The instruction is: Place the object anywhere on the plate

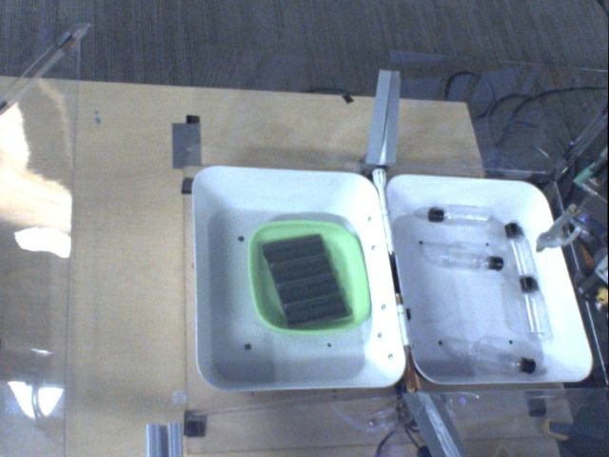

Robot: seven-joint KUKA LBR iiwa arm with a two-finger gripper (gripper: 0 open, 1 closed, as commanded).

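A light green square plate (pixel 260 288) lies in the middle of the left white bin (pixel 217 284). A dark grey ribbed rectangular object (pixel 304 280) rests flat on the plate, slightly turned, and covers most of its inner area. It lies wholly inside the plate's rim.
The right white bin (pixel 419 284) holds several clear plastic tubes with black caps: one near the back wall (pixel 459 215), one below it (pixel 466 256), one along the right wall (pixel 533 298) and one at the front (pixel 497 355). Cables and metal parts (pixel 571 198) crowd the far right edge.
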